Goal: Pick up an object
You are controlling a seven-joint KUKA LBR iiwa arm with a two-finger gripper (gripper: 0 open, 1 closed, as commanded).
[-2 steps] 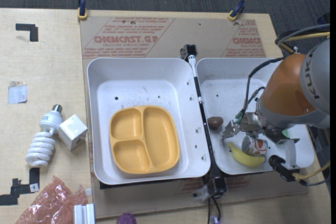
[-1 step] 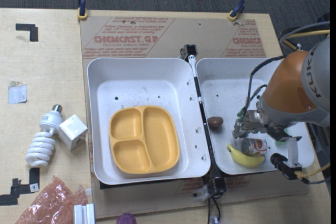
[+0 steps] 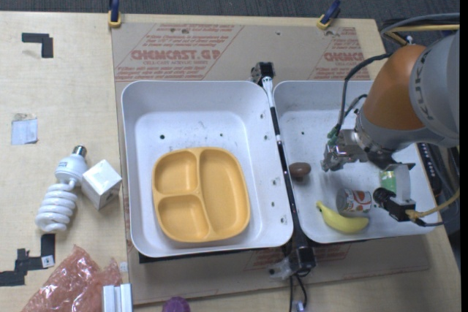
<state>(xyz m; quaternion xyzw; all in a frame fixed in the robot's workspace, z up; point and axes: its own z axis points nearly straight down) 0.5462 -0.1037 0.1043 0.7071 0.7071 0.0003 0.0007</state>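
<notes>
In the camera view the gripper [image 3: 335, 157] hangs over the right bin [image 3: 307, 109], just right of a small brown lump [image 3: 300, 170] on the floor. Whether its fingers are spread or closed cannot be told. A banana [image 3: 342, 219] lies at the near edge, a can [image 3: 354, 202] just beyond it. The left bin [image 3: 139, 109] holds a yellow tray [image 3: 201, 193]. The lump is judged light and rounded — apt to roll — so it is best taken across its middle.
</notes>
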